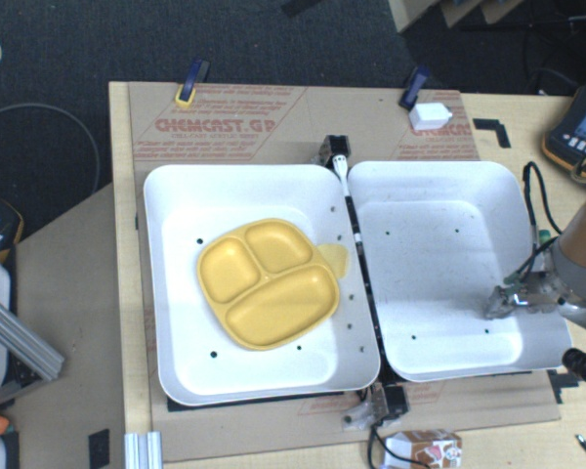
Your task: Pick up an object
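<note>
Bench (273, 115) covered in brown cardboard sheet, carrying two shallow white bins side by side. Left bin (176, 203) holds a yellow divided plate (267, 283), three compartments, lying flat near the bin's middle, slightly toward its right wall. A small yellow piece (334, 258) pokes out from under the plate's right edge. Right bin (439, 213) has the arm (578, 262) reaching in from the right; the jaws (503, 303) sit low at the bin's right side, well apart from the plate. Cannot tell how far they are open; nothing seen between them. Small white block (430, 116) on the bench behind the right bin.
</note>
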You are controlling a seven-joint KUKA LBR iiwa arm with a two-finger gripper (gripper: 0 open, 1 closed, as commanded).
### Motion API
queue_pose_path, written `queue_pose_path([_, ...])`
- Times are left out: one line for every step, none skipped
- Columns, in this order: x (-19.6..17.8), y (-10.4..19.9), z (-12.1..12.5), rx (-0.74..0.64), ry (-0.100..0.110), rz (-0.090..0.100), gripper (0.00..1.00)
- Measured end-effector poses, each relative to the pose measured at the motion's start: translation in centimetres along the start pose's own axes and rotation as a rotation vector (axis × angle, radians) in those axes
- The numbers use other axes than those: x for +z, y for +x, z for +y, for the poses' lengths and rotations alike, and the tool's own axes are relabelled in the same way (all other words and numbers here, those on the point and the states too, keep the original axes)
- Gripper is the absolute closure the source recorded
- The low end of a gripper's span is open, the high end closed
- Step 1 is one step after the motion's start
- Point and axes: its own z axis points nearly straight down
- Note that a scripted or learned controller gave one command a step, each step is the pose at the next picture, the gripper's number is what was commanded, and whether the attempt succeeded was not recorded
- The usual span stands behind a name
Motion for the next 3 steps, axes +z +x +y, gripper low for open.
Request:
queue_pose_path([0.00,0.00,0.00,0.000,0.000,0.000,1.00])
queue_pose_path([0.00,0.00,0.00,0.000,0.000,0.000,1.00])
queue_pose_path([0.00,0.01,0.00,0.000,0.000,0.000,1.00])
